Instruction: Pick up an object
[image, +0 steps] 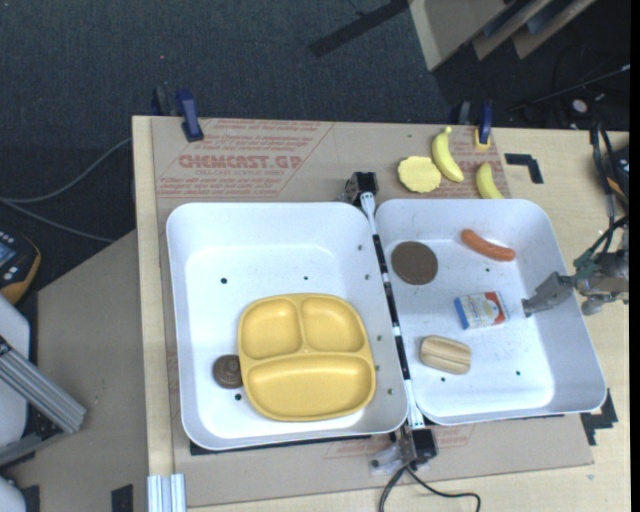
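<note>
In the right bin (560, 385) several small things lie scattered, any of which could be picked up. A sausage (487, 245) sits toward 1 o'clock of the bin, its long axis running from upper left to lower right. A brown disc (414, 262) lies at about 10 o'clock, close to the divider. A small red, white and blue packet (479, 310) rests near the middle, long axis roughly left to right, tilted slightly. A tan bread roll (445, 354) lies at 7 o'clock, long axis left to right. The gripper (545, 296) reaches in at 3 o'clock, just right of the packet and apart from it; nothing sits between its fingers, though how wide they stand I cannot tell. The left bin (200, 250) holds a yellow divided tray (303, 356) with a small brown cookie (228, 371) at its 9 o'clock.
</note>
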